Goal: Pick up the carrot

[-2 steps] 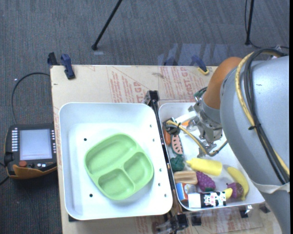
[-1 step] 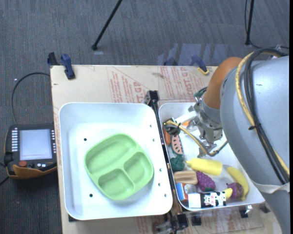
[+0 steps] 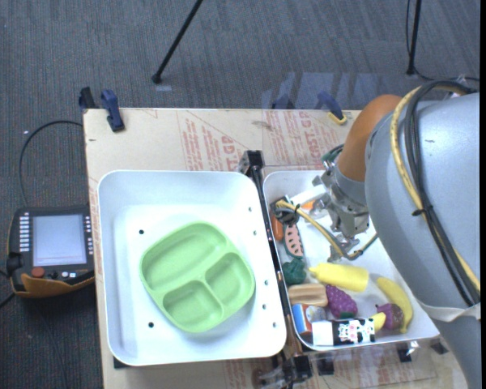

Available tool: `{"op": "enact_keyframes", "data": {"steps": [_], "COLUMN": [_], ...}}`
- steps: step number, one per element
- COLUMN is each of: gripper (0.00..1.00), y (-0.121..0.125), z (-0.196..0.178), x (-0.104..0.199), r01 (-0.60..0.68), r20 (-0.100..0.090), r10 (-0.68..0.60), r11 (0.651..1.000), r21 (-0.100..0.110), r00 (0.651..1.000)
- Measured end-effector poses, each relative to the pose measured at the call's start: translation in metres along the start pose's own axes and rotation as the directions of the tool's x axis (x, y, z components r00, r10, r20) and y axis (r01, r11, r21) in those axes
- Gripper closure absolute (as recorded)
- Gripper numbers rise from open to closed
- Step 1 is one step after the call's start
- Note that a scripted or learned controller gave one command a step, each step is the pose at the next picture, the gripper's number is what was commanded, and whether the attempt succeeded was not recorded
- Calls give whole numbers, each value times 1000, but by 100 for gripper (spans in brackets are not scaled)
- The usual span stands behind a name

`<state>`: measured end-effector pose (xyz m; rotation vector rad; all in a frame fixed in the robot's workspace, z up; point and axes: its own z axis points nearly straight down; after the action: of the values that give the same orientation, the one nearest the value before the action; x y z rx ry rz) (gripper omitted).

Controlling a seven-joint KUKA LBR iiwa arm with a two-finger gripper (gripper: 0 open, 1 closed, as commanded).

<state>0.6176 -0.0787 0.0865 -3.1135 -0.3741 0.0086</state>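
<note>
Robotics lab: teach pendant, tripod legs, clamped bench.

Red printed lettering and line markings on bench surface, behind bins; seen upside down, too small and slanted to read. Small carton in right bin: black-and-white cow-patch print, no legible words. Handheld controller on floor: screen lit pale, no text legible.
</note>
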Motion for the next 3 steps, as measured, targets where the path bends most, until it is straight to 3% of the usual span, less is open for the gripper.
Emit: {"op": "enact_keyframes", "data": {"steps": [3], "gripper": [0], "y": [0], "z": [0], "x": [0], "r01": [0], "r20": [0], "r10": [0], "r11": [1000], "r21": [0], "r00": [1000]}}
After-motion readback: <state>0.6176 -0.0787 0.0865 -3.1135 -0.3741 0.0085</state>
